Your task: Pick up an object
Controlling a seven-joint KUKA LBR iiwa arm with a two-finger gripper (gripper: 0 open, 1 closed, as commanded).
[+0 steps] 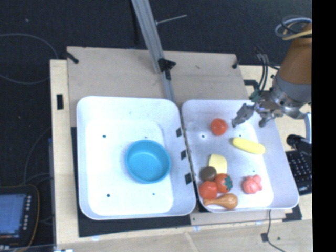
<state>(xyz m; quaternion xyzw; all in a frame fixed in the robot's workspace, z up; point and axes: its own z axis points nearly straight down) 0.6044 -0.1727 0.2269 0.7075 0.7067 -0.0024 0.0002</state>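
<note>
My gripper (253, 117) hangs over the upper right of the right bin (197, 112), fingers spread open with nothing between them. A small red tomato (219, 126) lies to its left and a yellow banana-shaped piece (248, 146) lies just below it. Lower in the same bin sit a yellow block (218, 163), a brown round piece (208, 173), a red tomato with green top (223, 182), a second red piece (208, 189), an orange-brown gourd (224, 200) and a pink piece (252, 184).
The left bin (94, 114) holds a blue bowl (147, 161). A grey metal pole (149, 30) slants up from between the bins. A black keyboard (300, 167) sits at the right edge, a tablet (16, 214) at the lower left.
</note>
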